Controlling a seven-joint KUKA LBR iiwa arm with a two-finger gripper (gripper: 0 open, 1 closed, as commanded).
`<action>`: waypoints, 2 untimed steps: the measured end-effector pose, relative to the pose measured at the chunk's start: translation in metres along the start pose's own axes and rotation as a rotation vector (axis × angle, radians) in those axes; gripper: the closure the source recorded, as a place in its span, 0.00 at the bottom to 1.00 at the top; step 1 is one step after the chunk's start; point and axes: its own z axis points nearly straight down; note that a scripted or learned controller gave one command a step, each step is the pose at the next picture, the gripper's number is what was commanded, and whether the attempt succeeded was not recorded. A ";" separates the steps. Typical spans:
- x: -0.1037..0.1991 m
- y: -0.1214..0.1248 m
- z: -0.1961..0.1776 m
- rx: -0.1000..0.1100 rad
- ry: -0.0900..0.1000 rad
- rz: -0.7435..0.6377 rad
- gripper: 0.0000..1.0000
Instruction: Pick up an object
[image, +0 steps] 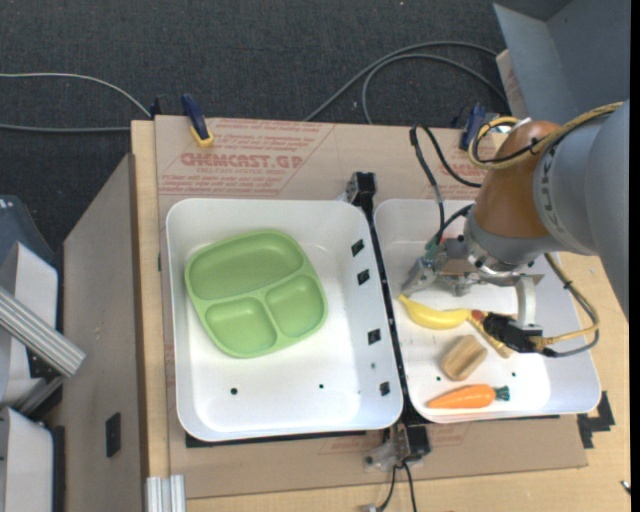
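Left bin (190, 400): held a green divided plate (255, 292).
Banana (435, 315): lay in the right bin (575, 385), near the divider.
Gripper (440, 272): hung just above the banana; whether released or clenched could not be told.
Tan block (463, 357), carrot (462, 398): lay below the banana.

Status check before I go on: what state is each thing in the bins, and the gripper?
green plate: flat, right way up, in the left bin.
banana: lying in the right bin, just under the gripper, not visibly held.
tan block: lying loose between banana and carrot.
carrot: lying near the right bin's front edge, untouched.
gripper: low over the right bin, nothing visibly gripped.
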 end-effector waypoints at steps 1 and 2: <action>-0.001 -0.002 -0.008 0.006 0.000 0.002 1.00; -0.005 -0.004 -0.068 -0.002 -0.002 0.002 1.00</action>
